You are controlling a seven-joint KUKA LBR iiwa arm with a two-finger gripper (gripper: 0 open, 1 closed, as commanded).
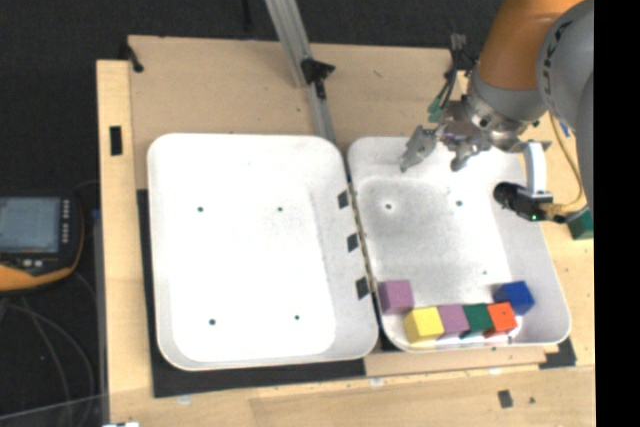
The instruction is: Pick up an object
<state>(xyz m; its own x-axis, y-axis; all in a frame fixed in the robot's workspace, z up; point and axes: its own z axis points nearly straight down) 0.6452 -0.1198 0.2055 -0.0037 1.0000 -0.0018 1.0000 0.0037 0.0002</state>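
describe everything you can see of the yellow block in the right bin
The yellow block is a small cube with a matte, evenly coloured surface and crisp edges; whether it is wood or plastic cannot be told. It sits flat on the floor of the right bin, near the front wall, at the left end of a row of blocks. A light purple block sits close against its right side, and another purple block sits just behind it. The gripper is far off, over the bin's back edge.

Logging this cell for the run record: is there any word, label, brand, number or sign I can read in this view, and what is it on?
None can be read.
The handheld screen at the view's left edge: display too blurred to read.
The blocks in the right bin, the left bin and the arm's orange band: no print visible.
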